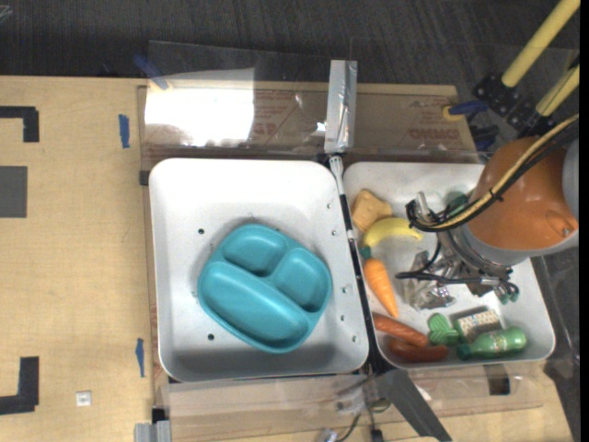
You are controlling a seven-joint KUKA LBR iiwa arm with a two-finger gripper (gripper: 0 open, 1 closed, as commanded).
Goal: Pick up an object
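Observation:
My gripper [433, 282] hangs low over the middle of the right bin [543, 339], under the orange band of the arm. Toy food lies around it: a yellow banana [391, 231] and a tan bread piece [370, 209] at the bin's back left, an orange carrot [380, 284] to the gripper's left, a red-orange chilli [401, 331] along the front left. A green bottle [492, 343] and a small labelled packet [477, 320] lie at the front right. The arm hides part of the bin's back.
The left bin [175, 201] holds a teal divided plate [265, 286]. A clear plastic sheet [239, 109] with a silver tape strip stands behind both bins. Cables and yellow struts [543, 35] sit at the back right.

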